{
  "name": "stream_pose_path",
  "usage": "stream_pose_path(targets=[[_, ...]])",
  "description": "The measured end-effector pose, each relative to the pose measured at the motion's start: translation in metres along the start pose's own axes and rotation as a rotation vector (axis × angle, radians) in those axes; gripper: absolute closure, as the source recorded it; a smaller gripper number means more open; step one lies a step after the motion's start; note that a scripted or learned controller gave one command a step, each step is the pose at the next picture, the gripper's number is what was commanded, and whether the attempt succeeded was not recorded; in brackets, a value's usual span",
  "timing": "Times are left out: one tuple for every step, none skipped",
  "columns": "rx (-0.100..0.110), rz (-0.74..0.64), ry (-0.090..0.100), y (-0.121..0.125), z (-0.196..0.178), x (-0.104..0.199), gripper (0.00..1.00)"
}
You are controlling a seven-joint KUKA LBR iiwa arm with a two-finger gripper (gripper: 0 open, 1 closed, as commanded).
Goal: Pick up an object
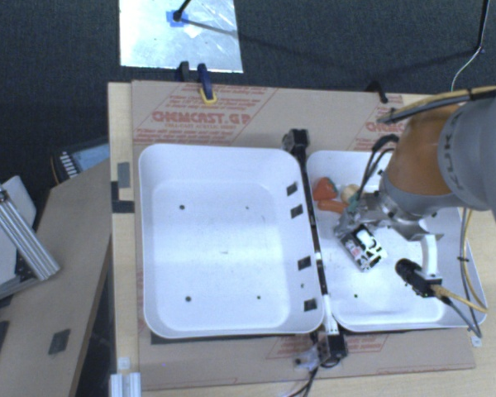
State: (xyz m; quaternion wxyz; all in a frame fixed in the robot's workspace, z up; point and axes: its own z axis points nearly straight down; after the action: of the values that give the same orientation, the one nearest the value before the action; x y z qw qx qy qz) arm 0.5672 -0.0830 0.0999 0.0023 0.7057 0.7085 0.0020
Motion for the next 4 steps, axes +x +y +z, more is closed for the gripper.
stream_pose_path(targets=[[0.005, 0.008, -0.001, -0.038, -0.041, -0.056, 1.00], [0.001, -0.006, 0.001, -0.014, -0.090, 0.017, 1.00], [0.004, 0.012, -0.005, -0.035, -0.087, -0.082, 1.00], [0.000, -0.006, 0.001, -0.034, -0.134, -0.011, 1.00]])
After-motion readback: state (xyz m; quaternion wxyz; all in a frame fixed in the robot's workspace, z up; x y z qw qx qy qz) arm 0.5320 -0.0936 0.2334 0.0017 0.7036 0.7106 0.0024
